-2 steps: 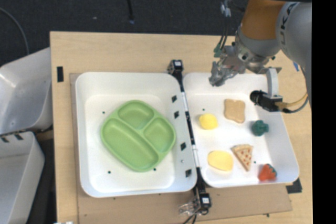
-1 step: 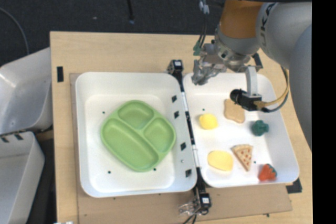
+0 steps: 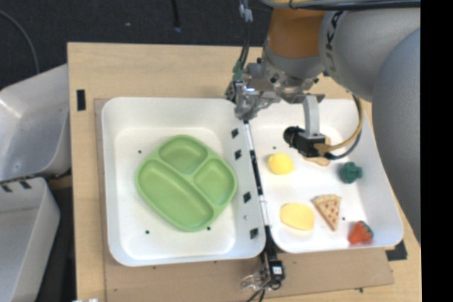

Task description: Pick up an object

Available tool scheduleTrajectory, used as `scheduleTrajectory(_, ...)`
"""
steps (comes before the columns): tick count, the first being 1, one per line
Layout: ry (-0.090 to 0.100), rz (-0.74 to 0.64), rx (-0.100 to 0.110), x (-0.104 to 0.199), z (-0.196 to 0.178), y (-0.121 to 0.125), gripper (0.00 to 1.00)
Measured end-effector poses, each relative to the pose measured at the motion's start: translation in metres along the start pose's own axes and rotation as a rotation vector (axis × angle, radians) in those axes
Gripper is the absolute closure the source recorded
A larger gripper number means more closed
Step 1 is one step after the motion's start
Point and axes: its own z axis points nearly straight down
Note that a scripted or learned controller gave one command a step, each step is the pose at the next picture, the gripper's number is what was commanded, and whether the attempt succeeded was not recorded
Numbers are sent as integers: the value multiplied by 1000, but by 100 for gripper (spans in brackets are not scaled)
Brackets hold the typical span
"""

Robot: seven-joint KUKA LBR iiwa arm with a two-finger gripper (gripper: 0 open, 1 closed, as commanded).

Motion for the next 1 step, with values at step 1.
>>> scheduleTrajectory(1,-1,1,2,50,17,-10,100)
